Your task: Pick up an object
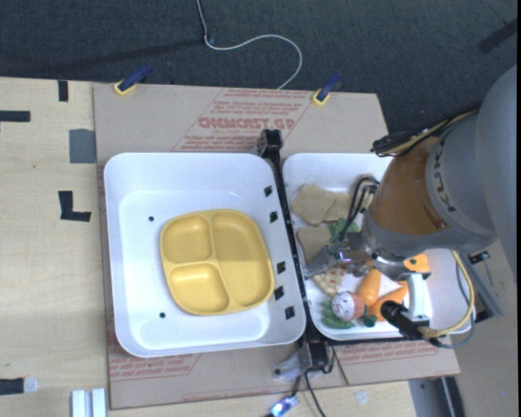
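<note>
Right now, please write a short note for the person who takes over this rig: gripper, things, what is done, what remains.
Gripper: low in the right bin, over the pile; its fingers cannot be made out, and nothing is seen held.
Things: the yellow tray, with three compartments, lies in the left bin. The right bin holds beige pieces, an orange piece, a small round toy and other small things, partly under the arm.
Done: the arm has reached the pile.
Left: grasp one thing and lift it.

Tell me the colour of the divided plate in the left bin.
Yellow; the divided plate shows in the camera view.
</note>
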Motion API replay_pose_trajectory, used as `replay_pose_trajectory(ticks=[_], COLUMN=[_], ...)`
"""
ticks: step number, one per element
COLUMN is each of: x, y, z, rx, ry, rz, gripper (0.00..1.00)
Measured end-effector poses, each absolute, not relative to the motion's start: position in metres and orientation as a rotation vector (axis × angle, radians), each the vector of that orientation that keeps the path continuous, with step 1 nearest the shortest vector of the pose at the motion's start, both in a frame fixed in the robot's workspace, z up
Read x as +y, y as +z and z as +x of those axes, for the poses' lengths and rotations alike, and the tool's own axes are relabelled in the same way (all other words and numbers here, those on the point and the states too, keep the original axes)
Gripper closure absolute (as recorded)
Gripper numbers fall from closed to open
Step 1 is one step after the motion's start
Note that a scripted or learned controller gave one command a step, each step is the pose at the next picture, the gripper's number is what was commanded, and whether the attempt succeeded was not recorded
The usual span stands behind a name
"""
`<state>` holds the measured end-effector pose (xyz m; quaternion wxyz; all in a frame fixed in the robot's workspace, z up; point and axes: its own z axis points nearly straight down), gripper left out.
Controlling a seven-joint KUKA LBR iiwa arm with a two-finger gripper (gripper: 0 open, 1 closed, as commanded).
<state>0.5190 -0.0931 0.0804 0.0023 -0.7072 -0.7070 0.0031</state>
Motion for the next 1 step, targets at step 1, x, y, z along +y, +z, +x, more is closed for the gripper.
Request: replay_pose_trajectory(ticks=[1], x=[-0.0929], y=[0.0887], z=[0.5185], rx=[-2.215], ry=[0.014], rz=[-2.215], gripper=[1.0])
